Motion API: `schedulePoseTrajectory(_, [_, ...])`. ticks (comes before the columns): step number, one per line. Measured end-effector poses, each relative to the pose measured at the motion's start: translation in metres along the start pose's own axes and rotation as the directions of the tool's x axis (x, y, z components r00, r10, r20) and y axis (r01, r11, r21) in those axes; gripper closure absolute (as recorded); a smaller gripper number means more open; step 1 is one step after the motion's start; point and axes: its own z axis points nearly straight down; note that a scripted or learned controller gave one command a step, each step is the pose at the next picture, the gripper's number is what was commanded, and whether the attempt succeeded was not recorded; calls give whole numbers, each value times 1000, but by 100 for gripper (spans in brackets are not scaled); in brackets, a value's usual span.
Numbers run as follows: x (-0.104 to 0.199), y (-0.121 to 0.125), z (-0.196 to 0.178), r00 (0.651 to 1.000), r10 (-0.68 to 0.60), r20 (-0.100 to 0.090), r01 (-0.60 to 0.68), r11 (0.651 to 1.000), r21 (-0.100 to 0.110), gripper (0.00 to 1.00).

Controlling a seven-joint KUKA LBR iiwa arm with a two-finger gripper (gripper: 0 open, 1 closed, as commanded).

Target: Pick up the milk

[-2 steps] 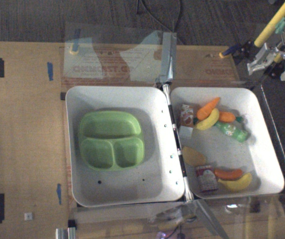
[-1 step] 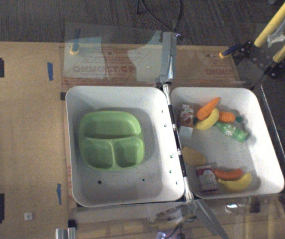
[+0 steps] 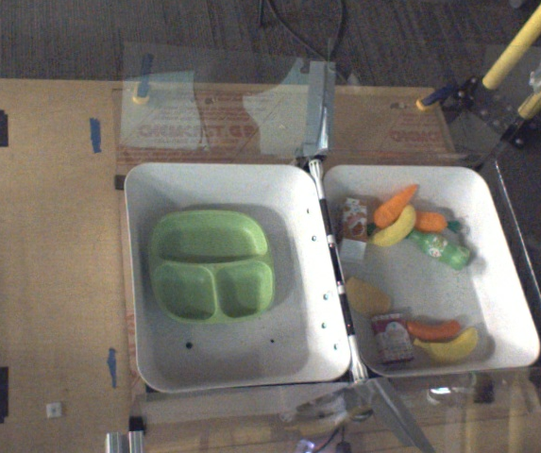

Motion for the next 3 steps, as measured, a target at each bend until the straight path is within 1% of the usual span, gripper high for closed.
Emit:
schedulePoseTrajectory(1, [1, 0, 0, 1000, 0, 0, 0, 1000, 1, 0])
schedulePoseTrajectory(2, [4, 0, -11, 1000, -6, 1, 6, 1000, -4, 100])
schedulePoseTrajectory(3, [5, 0, -11, 1000, -8, 1, 8, 1000, -3, 0])
